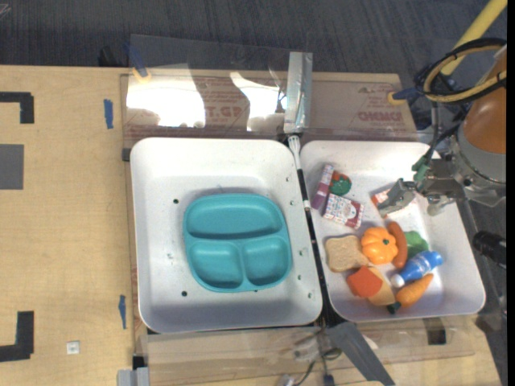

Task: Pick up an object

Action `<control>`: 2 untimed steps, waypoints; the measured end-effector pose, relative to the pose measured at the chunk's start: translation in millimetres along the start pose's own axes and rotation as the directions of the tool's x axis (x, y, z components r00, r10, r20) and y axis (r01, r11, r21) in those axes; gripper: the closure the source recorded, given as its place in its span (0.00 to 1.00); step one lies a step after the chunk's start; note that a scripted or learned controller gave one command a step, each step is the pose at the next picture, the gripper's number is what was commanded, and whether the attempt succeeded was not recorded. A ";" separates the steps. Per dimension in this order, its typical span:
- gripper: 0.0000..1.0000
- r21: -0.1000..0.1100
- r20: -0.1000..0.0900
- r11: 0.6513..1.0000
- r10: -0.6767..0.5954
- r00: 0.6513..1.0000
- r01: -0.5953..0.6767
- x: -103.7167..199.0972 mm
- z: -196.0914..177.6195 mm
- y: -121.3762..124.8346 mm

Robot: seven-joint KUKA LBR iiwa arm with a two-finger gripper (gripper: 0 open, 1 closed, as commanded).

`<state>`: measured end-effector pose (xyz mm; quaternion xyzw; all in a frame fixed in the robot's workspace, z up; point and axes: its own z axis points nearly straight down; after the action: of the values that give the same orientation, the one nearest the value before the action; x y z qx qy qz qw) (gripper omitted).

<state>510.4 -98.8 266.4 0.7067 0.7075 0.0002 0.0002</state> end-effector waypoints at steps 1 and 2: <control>0.00 -0.006 0.001 0.998 0.066 0.998 -0.066 -13.0 170.8 6.3; 1.00 -0.008 0.000 0.998 0.067 0.998 -0.067 -13.0 160.9 7.1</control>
<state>517.6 -111.9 105.5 0.7300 0.6834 0.0030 0.0032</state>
